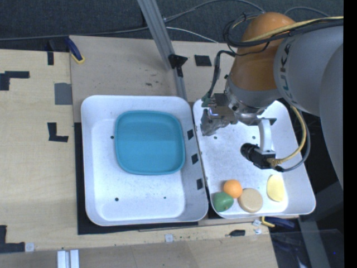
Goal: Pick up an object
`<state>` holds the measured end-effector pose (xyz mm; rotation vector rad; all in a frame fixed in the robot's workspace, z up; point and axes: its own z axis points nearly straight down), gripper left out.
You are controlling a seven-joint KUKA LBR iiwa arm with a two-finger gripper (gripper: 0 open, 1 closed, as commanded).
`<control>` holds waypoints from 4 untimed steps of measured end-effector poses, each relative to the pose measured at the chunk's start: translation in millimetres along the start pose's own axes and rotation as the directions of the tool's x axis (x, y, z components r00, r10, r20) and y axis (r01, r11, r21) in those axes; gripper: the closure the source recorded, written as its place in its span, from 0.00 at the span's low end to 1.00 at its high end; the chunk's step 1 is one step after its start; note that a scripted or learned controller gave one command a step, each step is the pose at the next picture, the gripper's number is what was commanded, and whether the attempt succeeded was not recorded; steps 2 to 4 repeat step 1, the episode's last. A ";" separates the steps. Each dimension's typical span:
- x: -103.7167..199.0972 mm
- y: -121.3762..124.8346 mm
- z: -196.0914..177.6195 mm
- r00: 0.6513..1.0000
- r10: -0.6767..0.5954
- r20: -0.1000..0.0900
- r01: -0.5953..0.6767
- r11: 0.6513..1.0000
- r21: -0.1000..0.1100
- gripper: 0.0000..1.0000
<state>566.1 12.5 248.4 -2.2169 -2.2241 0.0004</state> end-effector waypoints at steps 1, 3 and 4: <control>54.7 -14.1 5.0 1.000 0.000 0.000 0.000 1.000 0.000 1.00; 54.7 -14.1 5.0 1.000 0.000 0.000 0.000 1.000 0.000 1.00; 54.7 -14.1 5.0 1.000 0.000 0.000 0.000 1.000 0.000 1.00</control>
